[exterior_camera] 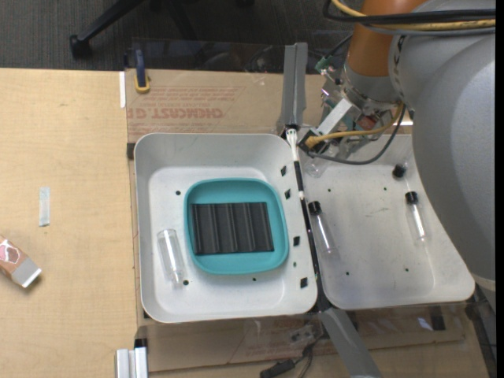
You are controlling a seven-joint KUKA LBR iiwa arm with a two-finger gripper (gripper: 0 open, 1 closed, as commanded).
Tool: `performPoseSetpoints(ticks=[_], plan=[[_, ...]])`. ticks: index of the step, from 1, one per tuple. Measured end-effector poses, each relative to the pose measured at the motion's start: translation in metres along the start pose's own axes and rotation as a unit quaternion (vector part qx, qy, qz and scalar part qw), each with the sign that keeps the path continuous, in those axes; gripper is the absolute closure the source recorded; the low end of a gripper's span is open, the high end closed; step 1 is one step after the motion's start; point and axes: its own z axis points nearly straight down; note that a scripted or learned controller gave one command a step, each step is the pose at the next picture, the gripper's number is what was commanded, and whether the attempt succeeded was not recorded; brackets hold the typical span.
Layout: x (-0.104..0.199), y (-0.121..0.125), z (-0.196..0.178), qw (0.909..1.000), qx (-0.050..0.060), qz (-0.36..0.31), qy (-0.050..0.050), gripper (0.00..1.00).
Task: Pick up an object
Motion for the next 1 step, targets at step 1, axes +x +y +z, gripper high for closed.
performPoseSetpoints(ticks=[1], plan=[[0.0219, -0.0214, -0.0219, 0.9992, -0.001, 0.039, 0.002, 1.00]])
